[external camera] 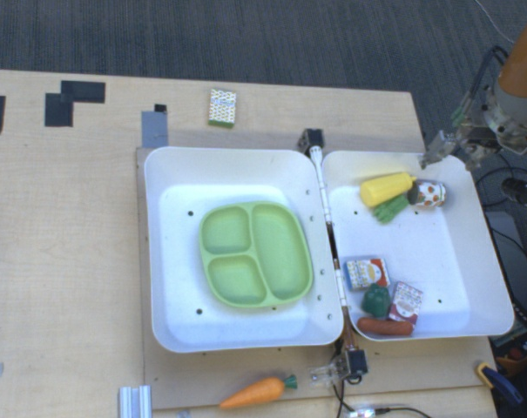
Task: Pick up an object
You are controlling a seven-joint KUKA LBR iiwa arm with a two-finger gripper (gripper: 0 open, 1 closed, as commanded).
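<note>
White bins sit side by side on a pale wooden bench (63, 233), seen from above at a slant. The left bin (172, 233) holds a green divided tray (256, 254), lying flat near its middle. The right bin (459, 259) holds the loose things. Near its far edge lies a yellow corn (386, 187) with a green leaf (389, 210) just beside it, and a small orange-and-white toy (430, 194) touches the corn's right end. Toward the near edge lie a small carton (366, 273), a green pepper (376, 301) just below it, a white packet (407, 300) to the right, and a red sausage (386, 326) against the near rim.

Outside the bins, a carrot (257, 392) rests on the bench near the front edge, and a small patterned box (222, 108) stands behind the left bin.

At the right, the arm (523, 77) hangs above the far right corner of the right bin. Its gripper (439, 149) is over the bin's far rim, apart from the corn and toy; whether it is released or clenched cannot be told, and nothing shows in its grasp.
</note>
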